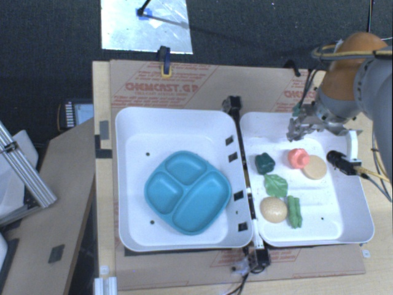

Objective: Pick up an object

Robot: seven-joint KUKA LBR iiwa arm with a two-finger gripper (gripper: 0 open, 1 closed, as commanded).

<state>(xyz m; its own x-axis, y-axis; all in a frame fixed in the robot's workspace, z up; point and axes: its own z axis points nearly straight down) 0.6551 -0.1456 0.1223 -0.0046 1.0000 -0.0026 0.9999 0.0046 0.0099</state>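
The right bin holds a pink round piece, a tan disc, a dark green block, a light green leaf, a tan bun and a green pod. My gripper hangs over the far part of that bin, just above and behind the pink piece. Nothing shows between its fingers.
In the left bin lies a blue divided plate. A black clip divider runs between the two bins. The arm with its orange band reaches in from the right, and a black cable crosses the right bin's edge.
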